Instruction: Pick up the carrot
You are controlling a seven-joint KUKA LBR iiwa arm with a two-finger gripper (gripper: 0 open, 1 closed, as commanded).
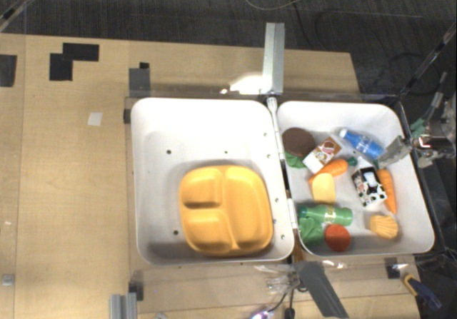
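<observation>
The carrot (pixel 387 190) is a slim orange taper lying along the right side of the right bin (pixel 418 239), beside a black-and-white carton (pixel 367 186). A second orange piece (pixel 335 167) lies nearer the bin's middle. My gripper (pixel 397 148) reaches in over the bin's right rim, just above the carrot's far end and next to a blue bottle (pixel 360 143). Nothing shows held in it.
The right bin also holds a brown round item (pixel 298 141), a small box (pixel 323 153), a yellow wedge (pixel 323 188), a green bottle (pixel 323 215), a red tomato (pixel 338 238) and a tan pastry (pixel 384 225). A yellow divided tray (pixel 225 208) lies in the left bin (pixel 153 168).
</observation>
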